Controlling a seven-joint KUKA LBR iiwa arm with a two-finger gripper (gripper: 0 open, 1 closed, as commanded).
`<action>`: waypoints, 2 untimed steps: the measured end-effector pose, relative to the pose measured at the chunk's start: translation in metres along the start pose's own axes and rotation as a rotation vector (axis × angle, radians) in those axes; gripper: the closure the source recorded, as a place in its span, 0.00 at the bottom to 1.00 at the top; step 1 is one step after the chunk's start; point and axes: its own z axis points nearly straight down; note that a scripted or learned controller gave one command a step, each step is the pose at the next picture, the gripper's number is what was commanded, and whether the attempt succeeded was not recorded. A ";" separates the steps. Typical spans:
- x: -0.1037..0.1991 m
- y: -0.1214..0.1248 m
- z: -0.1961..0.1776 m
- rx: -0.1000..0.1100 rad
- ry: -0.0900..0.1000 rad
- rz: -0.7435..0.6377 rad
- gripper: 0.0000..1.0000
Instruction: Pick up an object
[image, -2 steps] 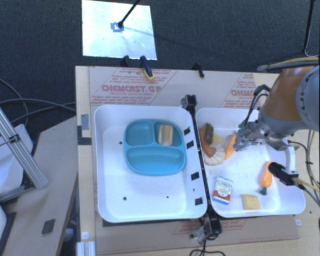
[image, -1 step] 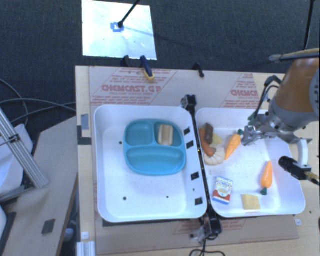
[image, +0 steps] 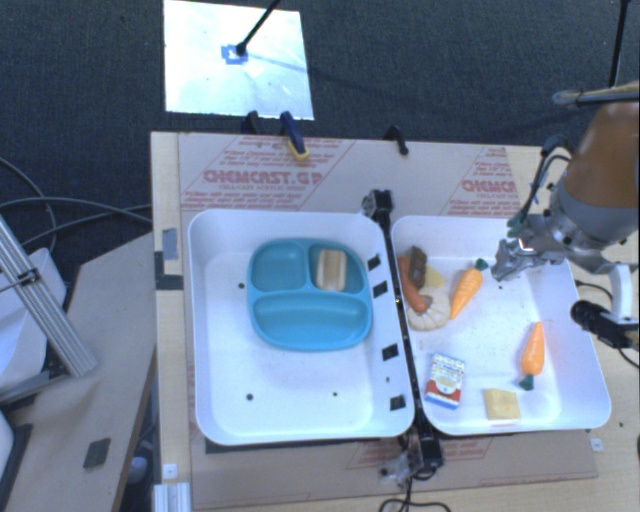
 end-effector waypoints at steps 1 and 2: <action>0.046 -0.022 0.008 0.005 0.002 -0.004 1.00; 0.093 -0.028 0.011 0.004 0.001 -0.005 1.00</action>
